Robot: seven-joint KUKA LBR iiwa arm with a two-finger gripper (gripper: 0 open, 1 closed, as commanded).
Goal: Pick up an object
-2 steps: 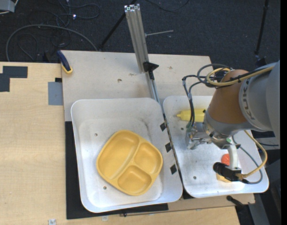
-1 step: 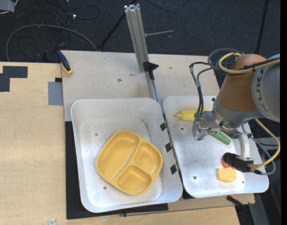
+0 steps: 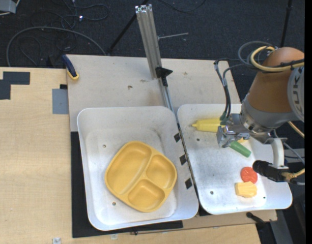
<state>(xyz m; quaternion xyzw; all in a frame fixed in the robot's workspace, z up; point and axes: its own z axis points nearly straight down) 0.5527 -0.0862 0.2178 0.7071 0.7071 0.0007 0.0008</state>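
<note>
The bench [image 3: 28,151] has a light wood top and carries a pale board [image 3: 115,80]; the floor [image 3: 69,19] behind is dark, with loose cables. An aluminium post [image 3: 149,39] rises behind the bins.

The gripper [image 3: 228,138] sits low in the right bin [image 3: 211,187]; whether it is released or clenched cannot be told. A yellow corn cob [image 3: 206,125] lies just left of it, and a green piece [image 3: 241,149] just right, possibly touching. A red ball [image 3: 249,175] and a yellow block [image 3: 246,189] lie nearer the camera.

The left bin [image 3: 94,136], well left of the gripper, holds a yellow divided plate [image 3: 140,176].
</note>
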